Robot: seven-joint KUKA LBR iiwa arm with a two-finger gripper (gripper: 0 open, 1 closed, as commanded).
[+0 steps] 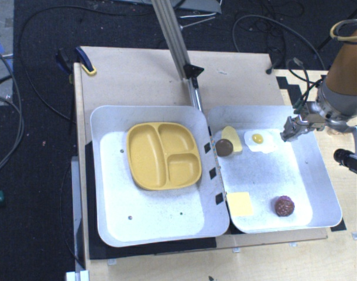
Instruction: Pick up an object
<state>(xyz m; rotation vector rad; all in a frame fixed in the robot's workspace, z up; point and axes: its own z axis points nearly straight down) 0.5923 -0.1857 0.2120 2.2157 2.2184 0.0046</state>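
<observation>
We see the grey arm with its orange band reaching in from the right, its gripper (288, 131) low over the right white bin's (319, 174) far edge, just beside the fried-egg toy (260, 140), grip state impossible to tell.

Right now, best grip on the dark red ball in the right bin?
Take the dark red ball across its widest middle, coming straight down. It is round and sits apart from the yellow square, with bare floor on both sides. It may roll.
</observation>
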